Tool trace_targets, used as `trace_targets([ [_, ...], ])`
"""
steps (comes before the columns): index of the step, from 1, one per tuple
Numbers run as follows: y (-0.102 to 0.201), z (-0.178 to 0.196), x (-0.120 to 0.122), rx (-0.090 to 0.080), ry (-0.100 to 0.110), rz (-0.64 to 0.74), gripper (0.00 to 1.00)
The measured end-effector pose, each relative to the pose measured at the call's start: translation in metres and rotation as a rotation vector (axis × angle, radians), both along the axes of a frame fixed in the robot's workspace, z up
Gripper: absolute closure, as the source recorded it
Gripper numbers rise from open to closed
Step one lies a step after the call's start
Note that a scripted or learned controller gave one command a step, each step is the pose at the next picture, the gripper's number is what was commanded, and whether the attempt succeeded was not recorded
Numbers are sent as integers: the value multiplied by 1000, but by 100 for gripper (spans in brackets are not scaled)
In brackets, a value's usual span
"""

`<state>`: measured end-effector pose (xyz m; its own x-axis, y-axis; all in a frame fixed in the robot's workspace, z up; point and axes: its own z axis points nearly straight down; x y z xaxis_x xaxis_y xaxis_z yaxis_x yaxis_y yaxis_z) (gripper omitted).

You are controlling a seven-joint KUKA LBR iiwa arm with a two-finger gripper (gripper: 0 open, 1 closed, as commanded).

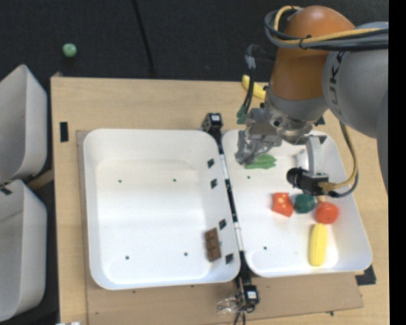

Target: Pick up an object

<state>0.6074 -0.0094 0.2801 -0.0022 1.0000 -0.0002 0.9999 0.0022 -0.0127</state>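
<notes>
you have the gripper (249, 156) low in the right bin (348, 252), close to that bin's far left corner and just beside the divider between the 2 bins. its tips sit right at the left end of a green flat piece (264, 160); from this slanted view you cannot tell whether they touch it, and you cannot tell whether the gripper is apart or together. nothing shows between its tips.

nearer to you in the same bin lie a red-orange block (281, 204), a dark teal piece (304, 203) just beside it, and a red ball (327, 212) touching or almost touching the teal one. a yellow banana-shaped object (317, 244) lies just below the ball. a yellow piece (252, 87) shows on the table (135, 90) behind the arm.

in the left bin (101, 147) a brown rectangular block (212, 244) rests near the right wall, toward the near corner.
</notes>
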Motion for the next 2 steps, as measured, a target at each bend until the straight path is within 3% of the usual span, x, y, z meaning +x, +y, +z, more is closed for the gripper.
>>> trace_targets([
  [1,-3,46,-2,0,-19,-1,100],
  [2,51,169,25,2,-31,7,100],
])
